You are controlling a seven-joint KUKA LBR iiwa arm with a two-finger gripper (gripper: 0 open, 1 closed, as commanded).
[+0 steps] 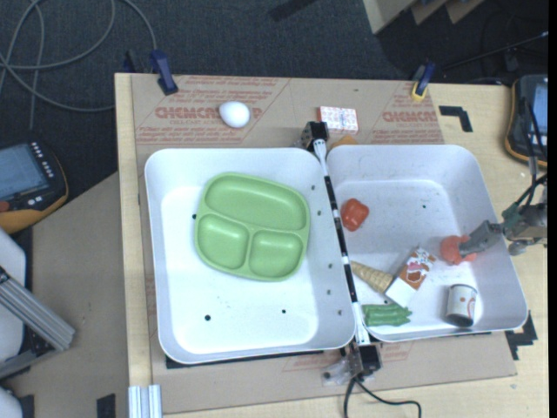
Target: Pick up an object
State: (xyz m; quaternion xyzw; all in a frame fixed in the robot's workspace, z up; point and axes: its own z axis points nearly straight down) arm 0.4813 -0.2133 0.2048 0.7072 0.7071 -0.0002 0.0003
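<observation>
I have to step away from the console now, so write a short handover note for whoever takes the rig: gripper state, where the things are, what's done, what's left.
Gripper: low at the right edge of the right bin, right beside a small red-orange piece. Whether it grips anything can't be told.
Right bin also holds: a red toy near the divider, a cone, a small red-and-white packet, a green piece at the front, and a can.
Left bin: a green divided plate.
Done: no lift visible.
Left: grasp one thing and raise it clear.
</observation>
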